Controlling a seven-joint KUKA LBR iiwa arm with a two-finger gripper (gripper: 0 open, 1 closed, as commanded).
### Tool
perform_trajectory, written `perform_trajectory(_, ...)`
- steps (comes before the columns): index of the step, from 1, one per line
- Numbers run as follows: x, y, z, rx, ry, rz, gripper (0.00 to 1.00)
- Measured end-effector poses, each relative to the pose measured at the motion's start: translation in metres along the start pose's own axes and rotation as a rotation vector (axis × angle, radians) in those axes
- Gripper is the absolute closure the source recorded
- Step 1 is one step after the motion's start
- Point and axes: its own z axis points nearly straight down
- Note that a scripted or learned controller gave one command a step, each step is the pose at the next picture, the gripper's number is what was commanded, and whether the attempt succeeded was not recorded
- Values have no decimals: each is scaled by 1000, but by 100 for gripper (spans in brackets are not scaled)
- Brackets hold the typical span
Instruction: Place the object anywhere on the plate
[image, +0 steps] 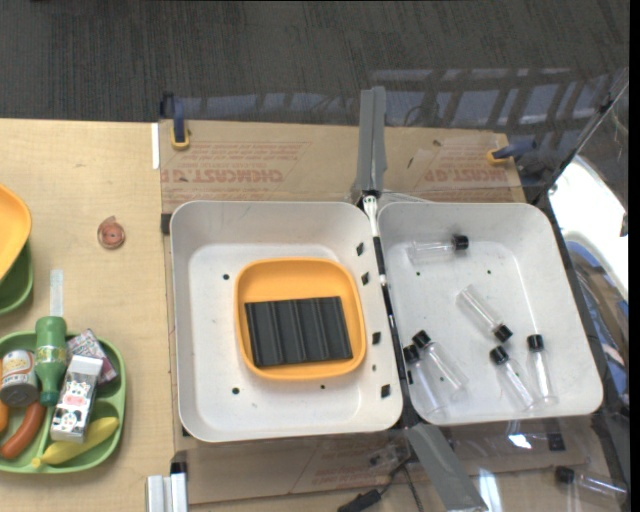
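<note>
— Cardboard (240, 165) covers the surface under both bins, with a wooden top off to the left. What lies in them?

— Left bin (200, 300) has the plate (300, 280), orange, sitting about in its middle, with a dark ribbed insert (300, 332) on its floor. Right bin (560, 300) has the vials: clear tubes with black caps, scattered. One (440, 247) lies near the top, one (484, 314) slants through the middle, one (434, 360) sits at the left wall and two (524, 370) lie close together near the bottom right.

— And your tool?

— I cannot tell whether it is wide, narrow or holding anything; these pixels give me nothing to judge it by. So I claim no grasp.

— Which step are you at, then?

— By my reading, the very start: nothing lies on the plate but its insert, and every vial rests in the right bin. The pick is not yet done.

— What does the next move call for?

— Choosing one vial. I would take the slanted middle one, since it lies apart from the walls and from its neighbours. I need to come down with my fingers across its width, not along it, because a round tube will likely roll or slip. Then lift, carry over the divide between the bins, and set it down anywhere on the plate.
</note>
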Motion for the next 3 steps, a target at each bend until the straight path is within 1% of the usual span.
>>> perform_trajectory(1, 19, 30, 0, -2, -1, -450, 0)
perform_trajectory(2, 14, 22, 1, -1, -2, -888, 0)
perform_trajectory(3, -2, 17, 35, -4, -3, -1237, 0)
